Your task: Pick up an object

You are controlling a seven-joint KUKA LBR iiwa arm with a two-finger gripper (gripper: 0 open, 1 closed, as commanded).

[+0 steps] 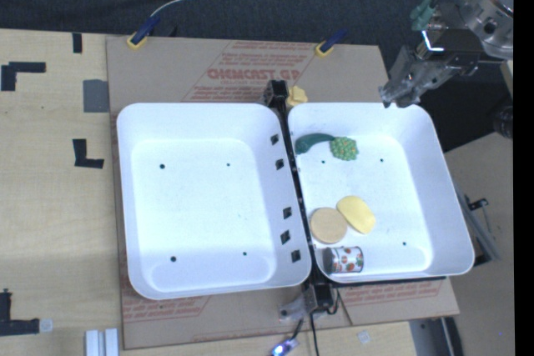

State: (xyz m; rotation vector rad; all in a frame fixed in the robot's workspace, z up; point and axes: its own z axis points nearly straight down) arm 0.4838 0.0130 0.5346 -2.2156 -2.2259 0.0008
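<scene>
Gripper (pixel 399 94) poised above the far right corner of the right bin (pixel 434 179), fingers pointing down with nothing between them, open or closed state not discernible from this angle. Inside the right bin: green leafy toy (pixel 332 146) near the divider at the far side, tan disc (pixel 328 225) touching the yellow oval piece (pixel 357 214) toward the near side, small can (pixel 344 260) lying against the near wall. Left bin (pixel 142 137) alongside, both resting on a cardboard sheet (pixel 250 71).
</scene>
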